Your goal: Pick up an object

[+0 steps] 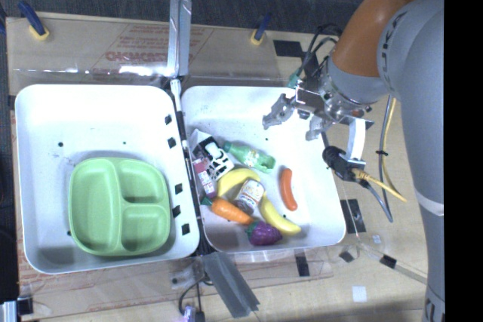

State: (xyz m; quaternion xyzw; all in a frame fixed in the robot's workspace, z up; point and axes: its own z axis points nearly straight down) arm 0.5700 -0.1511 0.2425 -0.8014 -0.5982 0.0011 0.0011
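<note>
Looking down on the table, we see the gripper hovering over the upper part of the right bin, right of centre in the frame, with its jaws spread apart and nothing between them. The objects to pick from lie lower in that bin, in a loose pile toward its lower left: a green bottle lying on its side, a red sausage-shaped piece a little apart to the right, a yellow banana, a small jar leaning against a second yellow piece, an orange carrot, a purple toy near the bottom rim, and a black-and-white packet against the left wall. We judge the approach not yet made, since the gripper sits well above and beyond the pile. To do this step well, we would choose a piece that lies free of its neighbours; the red piece looks the best candidate, being slim, isolated and resting on bare bin floor. We would turn the jaws across its narrow width, come straight down, and close only once the tips straddle it. The bottle looks smooth and round, so it may roll away. The left bin holds a green divided tray and plays no part in this.
</note>
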